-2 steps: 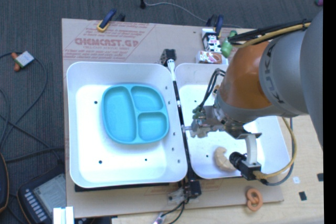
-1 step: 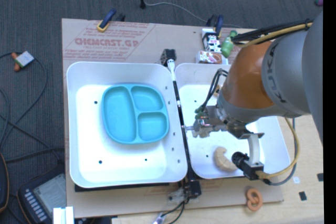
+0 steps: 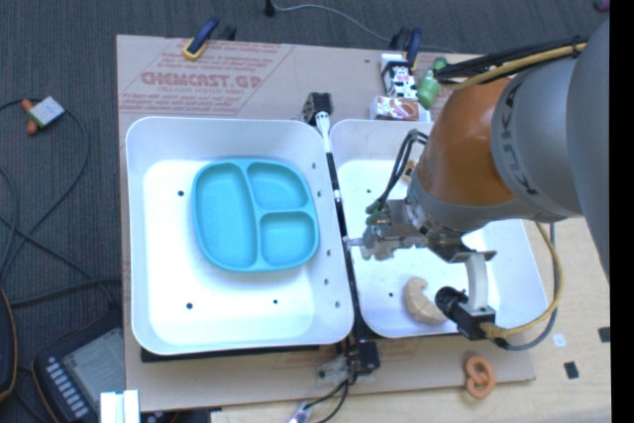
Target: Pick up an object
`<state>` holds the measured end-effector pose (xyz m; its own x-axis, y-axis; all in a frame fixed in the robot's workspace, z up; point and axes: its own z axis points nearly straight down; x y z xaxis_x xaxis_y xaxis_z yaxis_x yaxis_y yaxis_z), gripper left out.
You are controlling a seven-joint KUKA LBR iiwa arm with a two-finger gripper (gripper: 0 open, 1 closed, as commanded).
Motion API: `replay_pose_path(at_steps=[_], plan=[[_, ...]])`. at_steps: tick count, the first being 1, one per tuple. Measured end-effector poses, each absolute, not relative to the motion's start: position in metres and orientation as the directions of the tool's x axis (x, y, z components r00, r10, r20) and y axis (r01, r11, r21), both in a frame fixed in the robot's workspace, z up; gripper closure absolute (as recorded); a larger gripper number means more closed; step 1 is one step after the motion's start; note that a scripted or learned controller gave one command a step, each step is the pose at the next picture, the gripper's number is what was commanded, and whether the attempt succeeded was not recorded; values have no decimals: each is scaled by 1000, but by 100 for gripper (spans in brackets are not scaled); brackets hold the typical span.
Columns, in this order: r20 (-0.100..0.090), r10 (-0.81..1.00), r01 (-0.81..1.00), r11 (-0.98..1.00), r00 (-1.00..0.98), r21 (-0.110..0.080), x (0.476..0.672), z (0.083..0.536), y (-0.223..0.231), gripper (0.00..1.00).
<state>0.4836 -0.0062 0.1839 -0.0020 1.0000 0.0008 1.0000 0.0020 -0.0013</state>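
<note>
Tool (image 3: 381, 241) hung low over the right bin (image 3: 515, 302), near its left wall, its grip too hidden to judge, apparently positioned for a grab, while the pale curved object (image 3: 421, 300) lay just beside it toward the bin's front edge.

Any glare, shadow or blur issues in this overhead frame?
Camera view: even lighting, with the white of the right bin close to washed out; soft shadow under the arm onto that bin; the blue divided plate and the tan object read sharply; the gripper is small and slightly soft.
</note>
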Motion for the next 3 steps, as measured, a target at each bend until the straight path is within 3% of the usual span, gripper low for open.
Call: replay_pose_path(at_steps=[3], plan=[[1,1000,1000,3,-3,-1,484,184,-8,100]])
